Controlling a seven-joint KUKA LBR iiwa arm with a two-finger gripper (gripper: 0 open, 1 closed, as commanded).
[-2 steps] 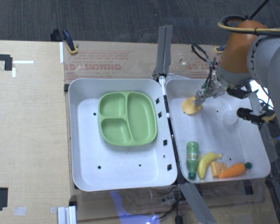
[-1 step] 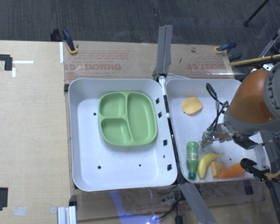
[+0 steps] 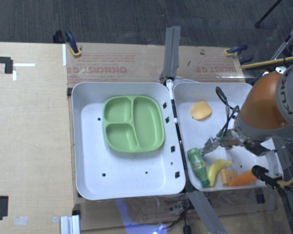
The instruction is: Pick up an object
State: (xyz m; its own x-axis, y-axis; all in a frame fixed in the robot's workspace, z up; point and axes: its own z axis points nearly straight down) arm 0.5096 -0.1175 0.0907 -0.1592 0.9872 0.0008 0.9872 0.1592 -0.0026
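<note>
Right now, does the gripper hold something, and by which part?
Nothing. The gripper hangs over the right bin, just above the green bottle.

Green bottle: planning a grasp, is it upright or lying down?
Lying down: the bottle lies lengthwise on the right bin floor beside the banana.

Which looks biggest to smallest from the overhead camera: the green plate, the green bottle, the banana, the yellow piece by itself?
1. Green plate, by far.
2. Green bottle.
3. Banana, close to the bottle; that order is unsure.
4. Yellow piece.
</note>
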